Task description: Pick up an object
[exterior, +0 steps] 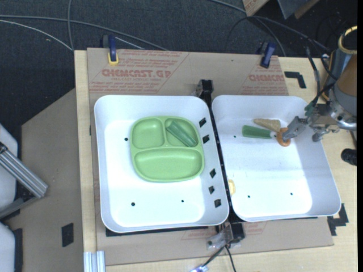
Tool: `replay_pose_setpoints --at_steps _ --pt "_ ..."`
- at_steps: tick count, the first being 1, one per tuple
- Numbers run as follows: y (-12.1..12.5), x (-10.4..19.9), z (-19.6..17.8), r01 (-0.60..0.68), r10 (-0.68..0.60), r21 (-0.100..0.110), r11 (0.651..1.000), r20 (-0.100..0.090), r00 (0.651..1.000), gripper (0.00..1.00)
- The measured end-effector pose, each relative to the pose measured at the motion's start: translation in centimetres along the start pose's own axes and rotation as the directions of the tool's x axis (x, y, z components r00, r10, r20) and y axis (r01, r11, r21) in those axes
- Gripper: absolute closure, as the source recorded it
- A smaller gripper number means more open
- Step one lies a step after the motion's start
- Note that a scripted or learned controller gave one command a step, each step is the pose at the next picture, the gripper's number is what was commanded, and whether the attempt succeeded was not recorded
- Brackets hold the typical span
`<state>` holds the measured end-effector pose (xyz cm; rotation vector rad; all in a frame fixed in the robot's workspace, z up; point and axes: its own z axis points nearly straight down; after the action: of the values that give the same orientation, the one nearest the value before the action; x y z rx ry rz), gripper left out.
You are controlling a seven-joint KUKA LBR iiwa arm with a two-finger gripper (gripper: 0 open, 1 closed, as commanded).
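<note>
In the right bin [283, 180], near its far side, lies a green-handled object [253, 132] with a tan piece [266, 123] beside it. A small orange piece [283, 139] sits at its right end. My gripper [292, 129] reaches in from the right and is low over the bin. Its tip is right at the orange piece, and I cannot tell if it touches. The left bin [108, 152] holds a light green divided plate [167, 166]. A darker green object [182, 132] lies in the plate's far right compartment.
Black clips [211, 174] run along the seam between the two bins. Blue clamps [113, 54] [266, 54] hold the cardboard board [136, 69] at the back. Cables [68, 21] cross the dark floor behind. The arm's body [343, 78] stands over the bench's right edge.
</note>
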<state>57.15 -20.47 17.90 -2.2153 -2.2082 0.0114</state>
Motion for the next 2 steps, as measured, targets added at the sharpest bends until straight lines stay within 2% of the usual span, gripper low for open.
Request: replay_pose_setpoints --at_steps 1,2 --pt "0.3 0.0 -0.8 0.004 -0.004 -0.014 1.000 0.004 1.000 0.00" --pt "-0.3 -0.7 4.2 0.002 -0.002 -0.009 1.000 0.002 1.000 0.00"
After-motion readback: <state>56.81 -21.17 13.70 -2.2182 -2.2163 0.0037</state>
